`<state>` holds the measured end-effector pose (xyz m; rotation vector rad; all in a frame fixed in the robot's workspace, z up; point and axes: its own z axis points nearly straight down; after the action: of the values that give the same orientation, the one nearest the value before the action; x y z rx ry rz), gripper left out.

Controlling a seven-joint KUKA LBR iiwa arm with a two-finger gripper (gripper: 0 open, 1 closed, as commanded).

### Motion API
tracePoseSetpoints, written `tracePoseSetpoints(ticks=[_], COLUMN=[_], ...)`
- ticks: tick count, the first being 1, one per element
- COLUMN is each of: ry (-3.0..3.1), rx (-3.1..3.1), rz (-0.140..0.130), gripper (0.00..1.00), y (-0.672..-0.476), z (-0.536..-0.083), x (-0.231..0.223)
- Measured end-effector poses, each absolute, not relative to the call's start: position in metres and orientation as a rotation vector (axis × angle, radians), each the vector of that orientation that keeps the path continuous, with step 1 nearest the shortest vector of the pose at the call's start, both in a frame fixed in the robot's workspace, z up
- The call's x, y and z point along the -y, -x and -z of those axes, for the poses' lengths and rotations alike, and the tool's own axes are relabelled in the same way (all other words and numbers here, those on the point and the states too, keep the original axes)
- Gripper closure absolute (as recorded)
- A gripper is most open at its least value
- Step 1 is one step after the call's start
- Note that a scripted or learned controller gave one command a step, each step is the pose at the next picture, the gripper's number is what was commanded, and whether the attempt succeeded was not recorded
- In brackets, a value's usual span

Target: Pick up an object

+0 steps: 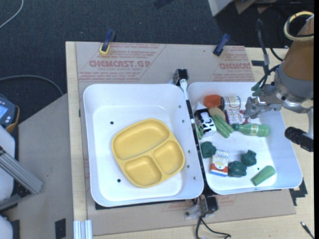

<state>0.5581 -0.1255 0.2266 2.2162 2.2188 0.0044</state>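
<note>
Camera view, fingers point(247, 114) just above green bottle point(252, 129)

A pale wooden bench point(149, 59) topped with printed brown cardboard stands on dark grey carpeted floor point(60, 14), a thin white cable point(15, 6) looping at upper left under even, soft light.

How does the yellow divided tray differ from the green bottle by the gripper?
The yellow divided tray lies alone in the left bin; the green bottle lies among clutter in the right bin. The tray is wide, flat and three-compartment; the bottle is slim, on its side. The bottle lies just below the gripper; the tray is far away.
</note>
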Motion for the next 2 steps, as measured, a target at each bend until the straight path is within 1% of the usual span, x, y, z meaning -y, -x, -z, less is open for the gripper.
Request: tracePoseSetpoints(ticks=[1, 2], ry=[-2.217, -2.215], rx=[-2.231, -2.231], rz=[0.000, -0.003], gripper=[1.00, 1.00], y=[-0.559, -0.553], z=[-0.218, -0.230], x=[0.069, 0.011])
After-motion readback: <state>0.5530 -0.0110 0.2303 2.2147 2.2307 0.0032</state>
